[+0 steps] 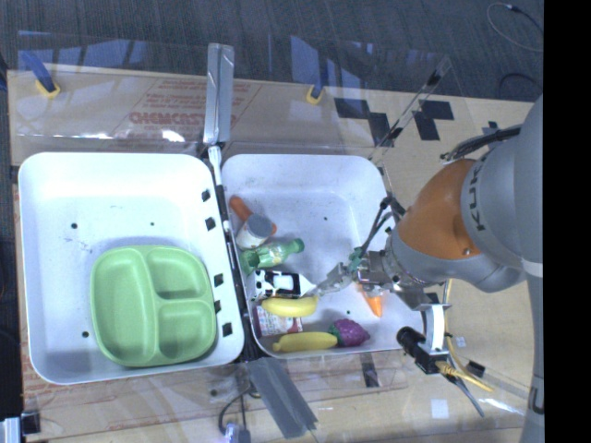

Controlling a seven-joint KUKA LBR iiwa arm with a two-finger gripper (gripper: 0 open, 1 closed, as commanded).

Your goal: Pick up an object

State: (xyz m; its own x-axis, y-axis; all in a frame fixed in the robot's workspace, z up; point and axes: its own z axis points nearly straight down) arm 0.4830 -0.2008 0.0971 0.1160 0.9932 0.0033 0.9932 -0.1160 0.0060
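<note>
The arm (480, 220) reaches in from the right over the right bin (305, 169), its orange band just above the wrist. The pincer (362, 275) sits low at the bin's right side, near an orange carrot (374, 304) that lies just below it; whether the pincer is released or clenched cannot be told, and no object is seen between its tips. The things to pick lie clustered in the left and lower part of the right bin: an orange-capped bottle (247, 220) near the left wall, a green bottle (275, 250) beside it, a black-and-white item (277, 283) below that, a banana (290, 306) touching it, a second yellow banana (305, 341) along the bottom wall, and a purple item (348, 331) just to its right. The left bin (55, 192) holds a green tray (152, 305) with three compartments, lying flat in its lower half. Both bins rest side by side on the worktop (120, 109).
</note>
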